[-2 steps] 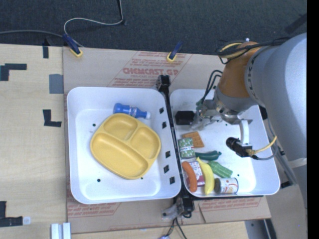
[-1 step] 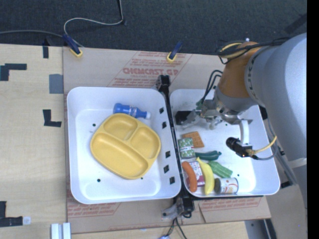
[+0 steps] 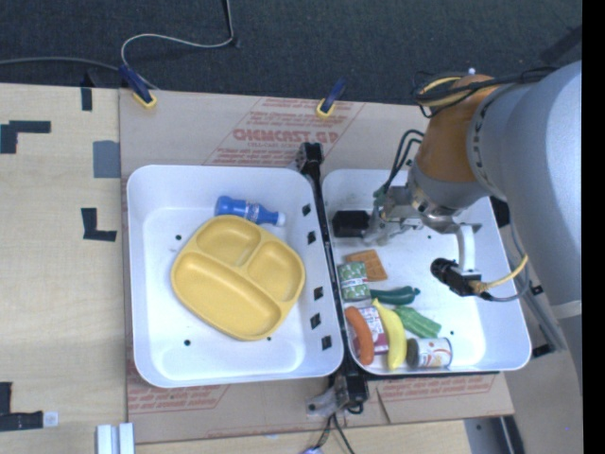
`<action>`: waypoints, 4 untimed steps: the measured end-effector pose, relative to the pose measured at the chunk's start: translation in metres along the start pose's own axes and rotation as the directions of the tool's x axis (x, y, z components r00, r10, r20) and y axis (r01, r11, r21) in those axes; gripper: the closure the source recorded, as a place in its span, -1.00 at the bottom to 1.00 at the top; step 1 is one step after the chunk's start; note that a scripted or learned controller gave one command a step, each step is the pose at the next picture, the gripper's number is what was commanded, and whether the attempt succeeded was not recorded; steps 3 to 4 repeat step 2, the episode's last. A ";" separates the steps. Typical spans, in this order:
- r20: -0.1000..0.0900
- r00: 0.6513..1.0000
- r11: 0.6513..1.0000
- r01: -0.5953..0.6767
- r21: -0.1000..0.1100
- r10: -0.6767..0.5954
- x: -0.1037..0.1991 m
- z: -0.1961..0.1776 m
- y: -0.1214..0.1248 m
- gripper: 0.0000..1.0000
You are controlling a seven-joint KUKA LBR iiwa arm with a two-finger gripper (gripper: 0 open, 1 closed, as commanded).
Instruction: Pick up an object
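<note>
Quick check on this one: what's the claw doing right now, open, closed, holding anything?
Claw: cannot be told; it sits low in the right bin, above the small food items.

- Grey arm with orange band reaches from the right over the right white bin (image 3: 506, 348); its two-finger gripper (image 3: 371, 227) hangs near that bin's far left corner
- Near edge of the right bin: yellow plastic banana (image 3: 393, 334), red sausage toy (image 3: 360, 333), green pepper (image 3: 395, 295)
- Left white bin (image 3: 151, 282) holds a yellow divided plate (image 3: 238, 276) and, beside the plate's far edge, a blue bottle lying on its side (image 3: 248, 211)
</note>
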State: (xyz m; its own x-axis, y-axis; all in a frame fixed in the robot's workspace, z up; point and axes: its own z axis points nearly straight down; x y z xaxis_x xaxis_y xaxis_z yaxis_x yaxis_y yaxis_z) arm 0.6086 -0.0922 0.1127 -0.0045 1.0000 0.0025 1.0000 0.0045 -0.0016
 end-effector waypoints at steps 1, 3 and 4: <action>0.001 1.000 1.000 0.000 0.000 0.000 0.000 0.000 0.000 -1.00; 0.002 1.000 1.000 -0.004 0.001 0.004 -0.015 0.026 -0.071 -1.00; 0.002 1.000 1.000 -0.004 0.001 0.004 -0.015 0.026 -0.071 -1.00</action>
